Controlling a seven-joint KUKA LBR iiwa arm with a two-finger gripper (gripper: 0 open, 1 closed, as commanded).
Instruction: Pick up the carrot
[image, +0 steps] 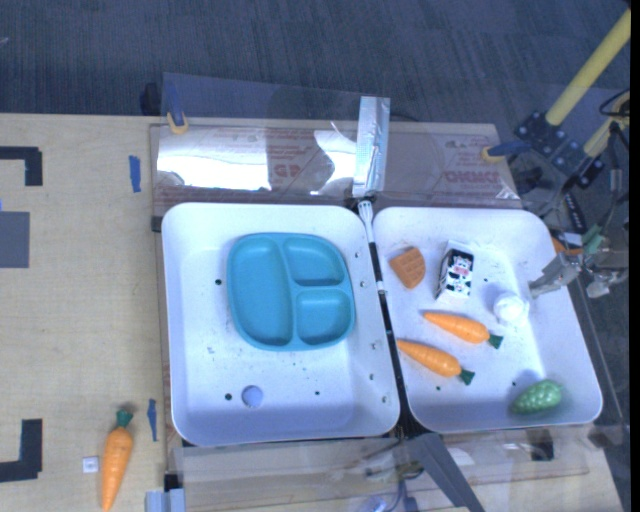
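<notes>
Fixed overhead camera, slanted, both bins framed, seemingly mid-distance

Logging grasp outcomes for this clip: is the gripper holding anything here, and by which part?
Nothing is held. The gripper sits at the right bin's right rim, while both carrots lie loose on the bin floor, apart from it.

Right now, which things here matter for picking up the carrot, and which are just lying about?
For the job:
upper carrot
lower carrot
bench carrot
pincer

Lying about:
blue tray
orange block
milk carton
white ball
green fruit
</notes>
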